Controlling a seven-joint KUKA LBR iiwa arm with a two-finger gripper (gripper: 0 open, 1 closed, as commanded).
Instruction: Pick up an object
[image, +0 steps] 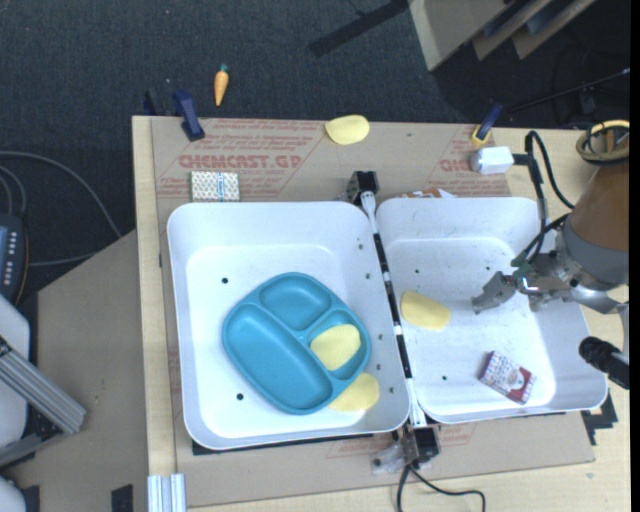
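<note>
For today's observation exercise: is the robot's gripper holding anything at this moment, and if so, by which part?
Nothing is held. The gripper hangs over the right bin with nothing between its fingers, apart from the yellow piece and the small red packet lying there.

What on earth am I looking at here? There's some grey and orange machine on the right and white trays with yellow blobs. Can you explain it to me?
You are looking down at a slant from one fixed camera above a workbench. The grey and orange shape at the right is a robot arm; its end carries a gripper with two fingers for picking things up. A program is moving it to pick up an object. Right now it hovers over the right bin and nothing shows between the fingers.

In the right bin lie a yellow piece and a small red and white packet. The left bin holds a blue divided plate with a yellow piece in one compartment and another yellow piece beside the plate's edge. On the bench behind the bins lies one more yellow piece.
</note>
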